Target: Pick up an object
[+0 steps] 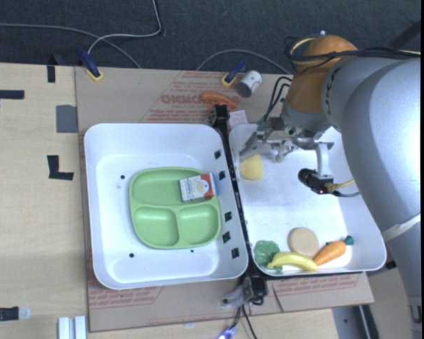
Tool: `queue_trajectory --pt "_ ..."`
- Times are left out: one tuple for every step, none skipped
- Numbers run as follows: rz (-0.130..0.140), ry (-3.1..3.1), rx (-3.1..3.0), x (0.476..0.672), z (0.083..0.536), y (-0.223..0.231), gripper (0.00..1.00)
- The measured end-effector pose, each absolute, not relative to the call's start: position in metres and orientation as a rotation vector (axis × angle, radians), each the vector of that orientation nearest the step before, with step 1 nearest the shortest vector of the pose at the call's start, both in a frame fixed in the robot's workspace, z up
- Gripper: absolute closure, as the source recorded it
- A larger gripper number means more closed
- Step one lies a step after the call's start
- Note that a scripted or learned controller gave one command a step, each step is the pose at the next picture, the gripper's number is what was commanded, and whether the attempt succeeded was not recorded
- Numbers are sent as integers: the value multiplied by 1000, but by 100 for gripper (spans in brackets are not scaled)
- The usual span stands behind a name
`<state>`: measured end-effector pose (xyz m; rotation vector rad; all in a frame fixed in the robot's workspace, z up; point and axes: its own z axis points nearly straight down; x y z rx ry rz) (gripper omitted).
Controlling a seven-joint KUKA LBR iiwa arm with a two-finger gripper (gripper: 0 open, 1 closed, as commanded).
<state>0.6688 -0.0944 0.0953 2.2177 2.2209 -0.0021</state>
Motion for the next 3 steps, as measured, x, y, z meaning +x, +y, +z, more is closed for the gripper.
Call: queue_trajectory --pt "-2 2222 2219 669 85 -96 0" --pt "-2 2222 2218 669 85 -96 0" --pt "-1 2221 2218 662 86 -96 0"
